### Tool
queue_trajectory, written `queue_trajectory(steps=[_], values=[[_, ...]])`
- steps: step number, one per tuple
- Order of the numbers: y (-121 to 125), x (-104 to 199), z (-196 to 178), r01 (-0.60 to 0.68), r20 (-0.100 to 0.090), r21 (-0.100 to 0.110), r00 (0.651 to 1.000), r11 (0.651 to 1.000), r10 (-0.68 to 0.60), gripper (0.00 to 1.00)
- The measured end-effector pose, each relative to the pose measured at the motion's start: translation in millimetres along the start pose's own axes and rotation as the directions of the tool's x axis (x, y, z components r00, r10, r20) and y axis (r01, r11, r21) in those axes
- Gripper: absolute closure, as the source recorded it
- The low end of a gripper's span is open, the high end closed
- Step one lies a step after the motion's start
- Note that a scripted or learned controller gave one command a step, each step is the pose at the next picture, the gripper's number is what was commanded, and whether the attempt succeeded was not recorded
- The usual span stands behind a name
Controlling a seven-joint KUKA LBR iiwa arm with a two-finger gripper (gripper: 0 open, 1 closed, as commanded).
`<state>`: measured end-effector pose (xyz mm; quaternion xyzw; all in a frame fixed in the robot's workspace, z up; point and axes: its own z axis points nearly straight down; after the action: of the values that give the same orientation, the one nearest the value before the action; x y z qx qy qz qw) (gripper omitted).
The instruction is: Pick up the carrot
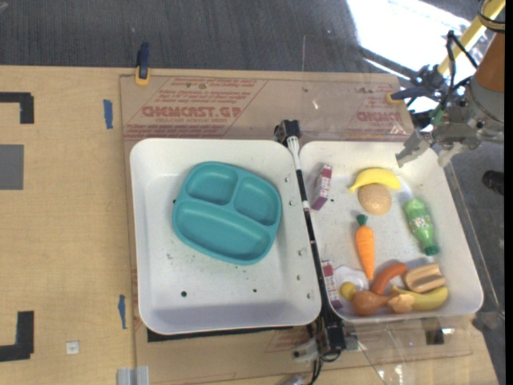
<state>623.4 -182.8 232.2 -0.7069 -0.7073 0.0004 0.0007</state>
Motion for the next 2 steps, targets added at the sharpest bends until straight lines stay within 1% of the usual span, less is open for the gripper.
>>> queue_trajectory(steps=[1, 2], values=[[-33, 51, 135, 0.123, 0.004, -0.009, 0.992, 0.992, -0.123, 0.00], [-91, 82, 143, 0.205, 0.007, -0.013, 0.979, 0.979, -0.205, 0.00]])
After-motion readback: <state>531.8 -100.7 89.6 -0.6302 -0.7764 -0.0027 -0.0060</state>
